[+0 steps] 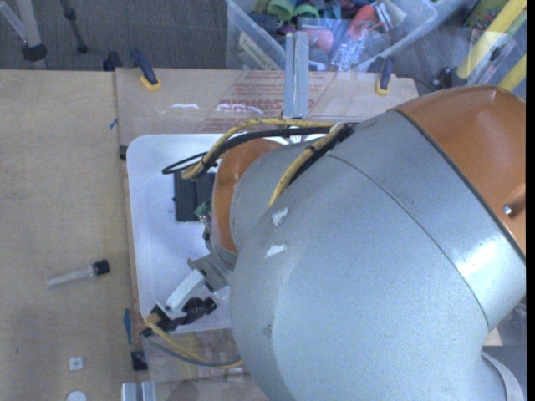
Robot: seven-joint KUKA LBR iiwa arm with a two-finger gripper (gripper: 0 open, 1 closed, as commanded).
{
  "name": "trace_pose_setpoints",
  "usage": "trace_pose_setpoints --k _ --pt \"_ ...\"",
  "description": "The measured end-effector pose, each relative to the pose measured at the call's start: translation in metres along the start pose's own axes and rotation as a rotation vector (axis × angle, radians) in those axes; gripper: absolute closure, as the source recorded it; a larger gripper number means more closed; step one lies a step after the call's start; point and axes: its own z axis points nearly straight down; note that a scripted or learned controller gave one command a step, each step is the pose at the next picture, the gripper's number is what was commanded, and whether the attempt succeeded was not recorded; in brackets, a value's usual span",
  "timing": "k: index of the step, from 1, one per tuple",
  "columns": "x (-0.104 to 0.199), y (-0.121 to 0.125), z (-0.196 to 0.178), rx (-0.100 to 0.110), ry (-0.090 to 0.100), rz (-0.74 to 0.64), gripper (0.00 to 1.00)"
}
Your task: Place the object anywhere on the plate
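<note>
Claw [185, 197], perhaps, hangs over white bin [150, 224] beside wooden bench [58, 190].

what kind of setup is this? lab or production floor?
Most likely a robotics research lab, not production. The grey and orange arm leans over a shallow white bin on a plywood bench, and a clear tub of mixed colourful test objects sits behind on carpet.

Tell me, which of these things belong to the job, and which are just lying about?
Part of the job:
- the grey and orange arm
- the white bin it reaches into

Just lying about:
- the small tube with a black cap on the bench
- the clear tub of colourful toys
- the blue clamp
</note>
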Motion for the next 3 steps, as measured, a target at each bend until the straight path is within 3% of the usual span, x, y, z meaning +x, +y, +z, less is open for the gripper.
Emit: trace_pose_setpoints --k 1,2,3 --pt "-0.012 0.019 -0.05 -0.003 0.002 -0.266 1.0" --pt "-0.012 0.018 -0.104 -0.005 0.002 -0.701 1.0" --pt "0.035 0.022 -0.171 -0.004 0.004 -0.348 1.0"
